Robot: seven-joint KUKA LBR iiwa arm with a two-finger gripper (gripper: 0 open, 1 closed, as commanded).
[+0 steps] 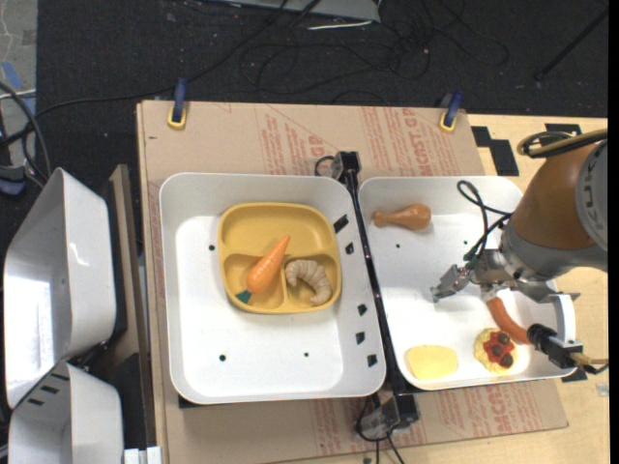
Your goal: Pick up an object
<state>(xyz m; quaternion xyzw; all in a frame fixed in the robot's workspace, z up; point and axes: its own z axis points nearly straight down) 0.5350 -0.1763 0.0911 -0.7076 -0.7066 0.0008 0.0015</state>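
Camera view, looking down at a slant: the arm [566, 211] reaches in from the right over the right bin [426, 259], and its gripper [453, 283] hangs low near the bin's middle; whether the claw is wide or narrow I cannot tell. Just beside it to the right lies a sausage [507, 319], touching a small pizza [499, 350] at the front. A pale yellow disc [431, 362] sits nearby, and a chicken drumstick [403, 217] rests toward the back. In the left bin [193, 356], a yellow divided plate [280, 257] holds a carrot [268, 265] and a shrimp [310, 278] in separate compartments.
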